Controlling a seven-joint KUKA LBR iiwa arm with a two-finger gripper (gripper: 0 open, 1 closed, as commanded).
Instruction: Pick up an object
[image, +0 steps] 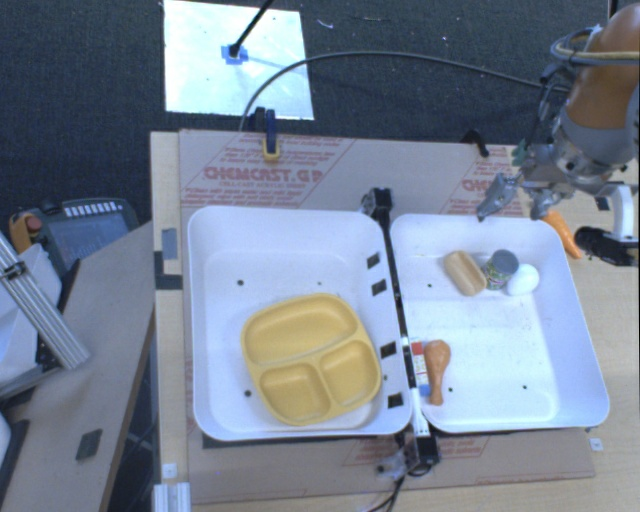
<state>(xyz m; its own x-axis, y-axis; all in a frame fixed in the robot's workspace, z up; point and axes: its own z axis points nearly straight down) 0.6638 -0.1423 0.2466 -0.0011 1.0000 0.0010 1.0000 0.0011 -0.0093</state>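
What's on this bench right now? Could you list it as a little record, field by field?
left bin: white, shallow, holds a yellow three-compartment plastic tray
right bin: white, shallow, holds four small things
near its far edge: tan bread-like toy, small grey-topped can, white egg-shaped object, side by side
near its left wall: orange toy drumstick
gripper: above the right bin's far edge, holding nothing

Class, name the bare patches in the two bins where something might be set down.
Left bin: the floor above the yellow tray. Right bin: the floor right of the drumstick. Crowded: upper right bin, where bread roll, can and white ball cluster.
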